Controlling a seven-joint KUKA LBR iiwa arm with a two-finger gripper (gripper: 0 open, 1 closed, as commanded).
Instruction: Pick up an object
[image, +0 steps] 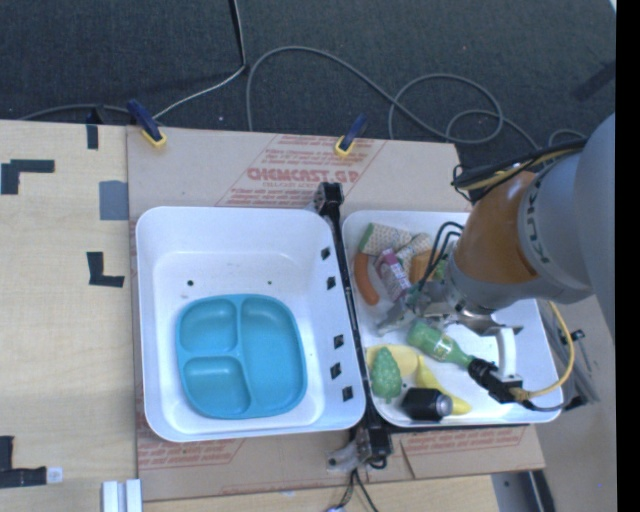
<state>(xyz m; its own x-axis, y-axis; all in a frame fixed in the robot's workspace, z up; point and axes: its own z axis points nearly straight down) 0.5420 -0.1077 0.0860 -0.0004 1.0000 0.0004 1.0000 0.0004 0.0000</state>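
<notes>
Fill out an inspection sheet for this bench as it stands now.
Surface: cardboard sheet under two white bins; left bin, right bin.
Job's things: green bottle, green toy, black cylinder, orange piece, all in the right bin.
Clutter: blue divided plate in the left bin.
Pincer: pincer low over the right bin's pile; fingers unclear.
Cables: white cable looping behind.
Surroundings: two yellow clamps, one at.
</notes>
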